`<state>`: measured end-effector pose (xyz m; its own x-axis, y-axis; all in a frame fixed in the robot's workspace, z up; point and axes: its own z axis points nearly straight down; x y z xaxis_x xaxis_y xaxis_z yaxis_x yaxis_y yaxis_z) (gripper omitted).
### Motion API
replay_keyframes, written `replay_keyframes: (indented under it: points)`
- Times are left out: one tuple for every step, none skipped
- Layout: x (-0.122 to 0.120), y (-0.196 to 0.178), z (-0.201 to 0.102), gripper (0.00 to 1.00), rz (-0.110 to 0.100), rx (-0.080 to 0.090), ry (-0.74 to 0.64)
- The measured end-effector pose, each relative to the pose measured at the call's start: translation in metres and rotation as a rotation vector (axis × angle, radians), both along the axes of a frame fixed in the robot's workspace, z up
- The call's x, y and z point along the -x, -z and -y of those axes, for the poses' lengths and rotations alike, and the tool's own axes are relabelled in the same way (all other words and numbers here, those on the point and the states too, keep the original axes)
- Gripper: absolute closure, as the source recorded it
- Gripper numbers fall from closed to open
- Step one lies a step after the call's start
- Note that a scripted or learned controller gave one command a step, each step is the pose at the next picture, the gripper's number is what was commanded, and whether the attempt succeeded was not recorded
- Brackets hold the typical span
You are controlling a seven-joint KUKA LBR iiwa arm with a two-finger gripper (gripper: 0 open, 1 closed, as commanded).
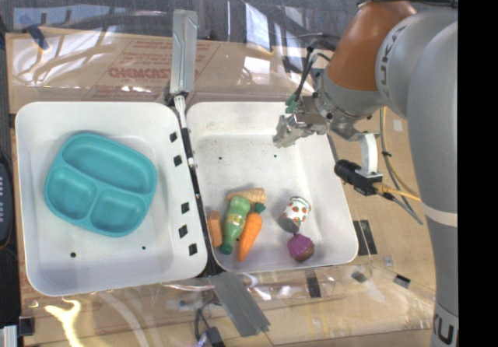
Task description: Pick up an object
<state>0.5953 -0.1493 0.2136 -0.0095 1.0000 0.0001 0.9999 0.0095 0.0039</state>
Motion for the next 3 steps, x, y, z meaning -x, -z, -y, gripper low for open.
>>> replay_keyframes:
  points:
    - [0.002,0.003,0.001,0.0,-0.006,0.0,0.001]
    - [0.085,0.074,0.024,0.0,-0.012,-0.001,0.004]
    - [0.055,0.121,0.046,0.0,-0.004,0.001,-0.001]
